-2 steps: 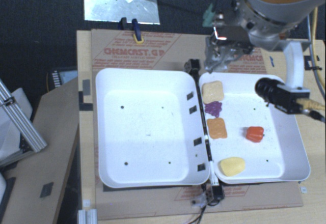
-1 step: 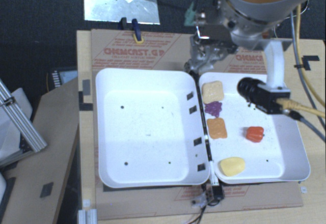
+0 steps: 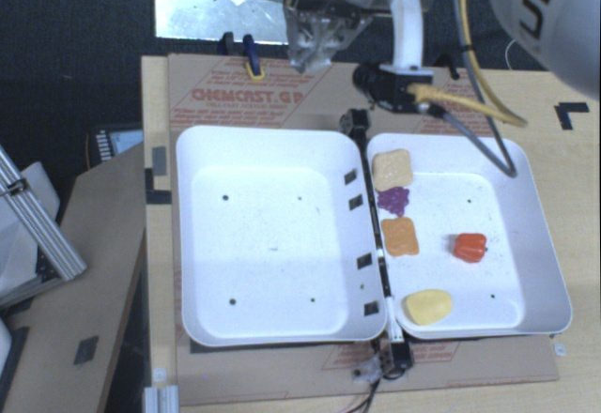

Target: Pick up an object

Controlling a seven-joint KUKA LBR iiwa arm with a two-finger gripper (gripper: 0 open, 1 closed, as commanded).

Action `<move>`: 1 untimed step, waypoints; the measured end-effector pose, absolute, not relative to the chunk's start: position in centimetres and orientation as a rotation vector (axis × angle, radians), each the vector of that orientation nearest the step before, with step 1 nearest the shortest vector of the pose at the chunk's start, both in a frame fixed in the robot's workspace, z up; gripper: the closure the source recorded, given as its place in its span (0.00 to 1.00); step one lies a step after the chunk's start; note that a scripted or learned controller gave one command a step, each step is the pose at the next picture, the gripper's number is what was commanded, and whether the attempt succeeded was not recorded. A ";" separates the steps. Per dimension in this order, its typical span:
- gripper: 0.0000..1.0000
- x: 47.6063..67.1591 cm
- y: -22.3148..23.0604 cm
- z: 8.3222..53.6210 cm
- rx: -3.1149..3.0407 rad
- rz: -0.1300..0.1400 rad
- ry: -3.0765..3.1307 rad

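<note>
My gripper [image 3: 310, 50] hangs high above the bench, over the cardboard behind the left bin [image 3: 197, 242], with nothing visible between its fingers. The right bin [image 3: 526, 242] holds several small things along its left side: a pale tan block [image 3: 392, 167], a purple clump [image 3: 393, 201] just below it, an orange flat piece [image 3: 400, 237], and a yellow lump [image 3: 428, 306] near the front. A red pepper-like piece [image 3: 470, 247] lies further right, apart from the others.
A row of black clips [image 3: 362, 233] runs along the seam between the two bins. The cardboard sheet [image 3: 244, 97] lies under and behind the bins. A metal frame [image 3: 33, 223] stands off the bench at the left.
</note>
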State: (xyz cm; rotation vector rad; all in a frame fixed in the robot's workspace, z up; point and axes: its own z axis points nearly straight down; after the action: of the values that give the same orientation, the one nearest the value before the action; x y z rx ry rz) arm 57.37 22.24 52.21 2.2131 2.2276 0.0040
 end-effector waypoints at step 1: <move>1.00 54.7 23.2 53.6 2.214 0.005 2.229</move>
State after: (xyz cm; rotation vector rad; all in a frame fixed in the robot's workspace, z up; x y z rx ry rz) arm 54.72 23.24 53.58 2.2136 2.2287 0.0052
